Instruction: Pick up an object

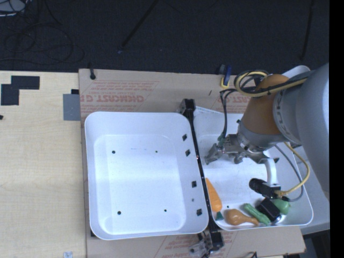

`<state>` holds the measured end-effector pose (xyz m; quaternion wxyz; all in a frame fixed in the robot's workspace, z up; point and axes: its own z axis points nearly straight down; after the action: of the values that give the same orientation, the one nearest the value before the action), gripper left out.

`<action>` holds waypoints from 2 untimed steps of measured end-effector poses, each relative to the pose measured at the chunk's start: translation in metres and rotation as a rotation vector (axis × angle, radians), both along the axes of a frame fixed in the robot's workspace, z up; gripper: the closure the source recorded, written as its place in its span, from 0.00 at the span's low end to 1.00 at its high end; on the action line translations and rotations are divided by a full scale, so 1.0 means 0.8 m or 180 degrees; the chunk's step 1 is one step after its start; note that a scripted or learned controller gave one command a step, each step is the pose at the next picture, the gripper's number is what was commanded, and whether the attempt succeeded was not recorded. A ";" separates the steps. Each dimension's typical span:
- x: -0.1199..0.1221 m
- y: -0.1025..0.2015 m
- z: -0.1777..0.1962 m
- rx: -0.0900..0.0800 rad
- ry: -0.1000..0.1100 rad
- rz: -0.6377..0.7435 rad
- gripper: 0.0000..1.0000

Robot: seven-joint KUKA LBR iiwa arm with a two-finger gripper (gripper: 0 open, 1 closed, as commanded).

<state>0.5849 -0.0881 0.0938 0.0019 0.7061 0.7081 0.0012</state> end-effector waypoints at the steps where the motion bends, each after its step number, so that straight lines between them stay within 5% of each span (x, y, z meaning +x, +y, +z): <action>1: 0.079 0.098 0.126 0.0006 -0.0025 0.0016 0.00; 2: 0.073 0.093 0.129 -0.0002 0.0028 0.0009 1.00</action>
<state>0.6436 -0.0133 0.1971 -0.0010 0.7050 0.7092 -0.0022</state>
